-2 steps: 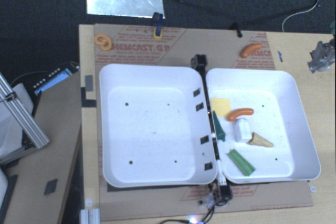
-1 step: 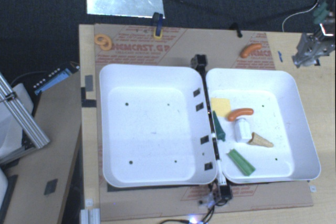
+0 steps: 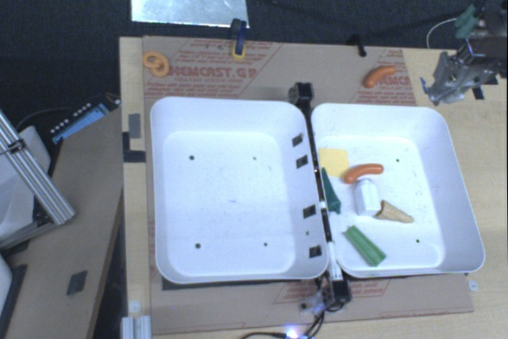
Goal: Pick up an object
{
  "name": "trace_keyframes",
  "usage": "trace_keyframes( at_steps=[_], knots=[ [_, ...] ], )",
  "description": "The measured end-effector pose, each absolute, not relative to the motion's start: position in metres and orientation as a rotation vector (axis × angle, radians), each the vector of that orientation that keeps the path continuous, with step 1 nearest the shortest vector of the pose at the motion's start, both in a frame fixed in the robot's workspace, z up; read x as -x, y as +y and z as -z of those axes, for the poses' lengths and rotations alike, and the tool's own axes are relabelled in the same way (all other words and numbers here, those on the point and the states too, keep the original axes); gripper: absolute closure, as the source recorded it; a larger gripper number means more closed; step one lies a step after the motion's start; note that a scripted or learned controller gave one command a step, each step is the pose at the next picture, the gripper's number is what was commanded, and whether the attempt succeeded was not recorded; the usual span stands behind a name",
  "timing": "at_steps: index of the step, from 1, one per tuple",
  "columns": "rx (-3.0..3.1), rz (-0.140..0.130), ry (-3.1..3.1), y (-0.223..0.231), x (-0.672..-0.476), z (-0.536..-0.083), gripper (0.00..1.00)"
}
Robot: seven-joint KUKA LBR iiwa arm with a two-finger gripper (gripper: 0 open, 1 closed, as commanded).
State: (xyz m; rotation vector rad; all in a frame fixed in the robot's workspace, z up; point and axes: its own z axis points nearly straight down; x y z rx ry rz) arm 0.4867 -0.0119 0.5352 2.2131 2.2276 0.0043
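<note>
The right bin (image 3: pixel 444 171) holds several small items. A yellow square (image 3: pixel 334 161) lies by the divider, with an orange sausage (image 3: pixel 363 171) just right of it. Below them stand a white bottle (image 3: pixel 366 196) and a tan cone (image 3: pixel 394 212). A bright green block (image 3: pixel 364 244) lies near the front wall, and a dark green piece (image 3: pixel 329 194) leans against the divider. My gripper (image 3: pixel 449 85) hangs at the far right, above the bench beyond the right bin's back corner, with nothing seen in it.
The left bin (image 3: pixel 171 171) sits beside the right one. On the cardboard behind the bins lie a second orange sausage (image 3: pixel 379 76), a tan ring (image 3: pixel 156 63) and a yellow clamp (image 3: pixel 237 41). Black clips (image 3: pixel 302 161) line the divider.
</note>
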Motion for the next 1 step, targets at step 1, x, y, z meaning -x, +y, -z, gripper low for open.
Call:
trace_keyframes(
  at_steps=[1],
  knots=[
    [-2.214, -0.004, 2.227, 0.0048, -0.4867, -0.5351, 1.00]
  ],
)
